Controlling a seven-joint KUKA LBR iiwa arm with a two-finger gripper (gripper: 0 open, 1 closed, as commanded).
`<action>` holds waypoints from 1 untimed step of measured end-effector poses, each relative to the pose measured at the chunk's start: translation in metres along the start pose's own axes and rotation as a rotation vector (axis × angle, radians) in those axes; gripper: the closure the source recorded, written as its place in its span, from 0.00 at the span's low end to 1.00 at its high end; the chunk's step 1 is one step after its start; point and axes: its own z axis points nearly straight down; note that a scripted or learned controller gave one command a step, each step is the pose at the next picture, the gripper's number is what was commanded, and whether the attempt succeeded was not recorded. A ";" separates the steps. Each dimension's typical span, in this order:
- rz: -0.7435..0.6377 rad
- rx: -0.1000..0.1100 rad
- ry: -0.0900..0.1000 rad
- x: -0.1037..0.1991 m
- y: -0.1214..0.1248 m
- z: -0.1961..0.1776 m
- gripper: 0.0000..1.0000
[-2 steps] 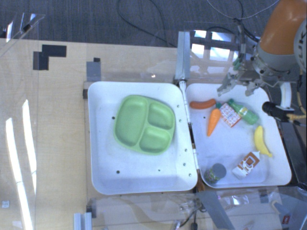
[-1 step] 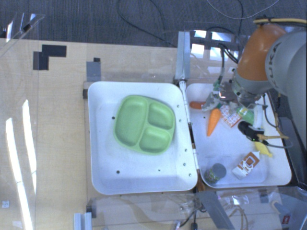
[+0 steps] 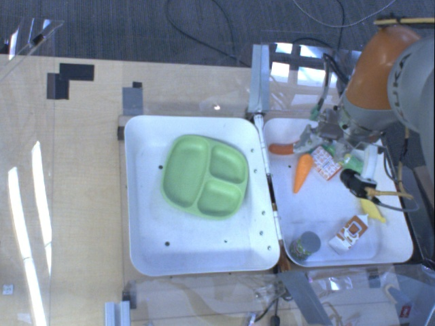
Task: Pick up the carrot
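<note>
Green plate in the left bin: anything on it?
Nothing shows in the three compartments of the green plate. It covers the floor of the left bin beneath it, so what lies under it cannot be seen.

Orange carrot (image 3: pixel 302 172), lying flat on the white floor of the right-hand bin (image 3: pixel 319 250), near the bin's left wall. Fat end up top (thin tip pointing down), tilted a little.

Setting: robotics lab. Evidence: pale wooden counter (image 3: pixel 61 202) carrying two white bins (image 3: pixel 143 250) in metal brackets, clear guard panels, black cables (image 3: pixel 204 19) trailing across grey carpet. Grey-and-orange industrial arm (image 3: pixel 391 66) present.
</note>
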 end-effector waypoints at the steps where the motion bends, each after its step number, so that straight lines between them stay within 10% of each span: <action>1: -0.227 -0.013 -0.001 -0.016 0.007 0.083 0.00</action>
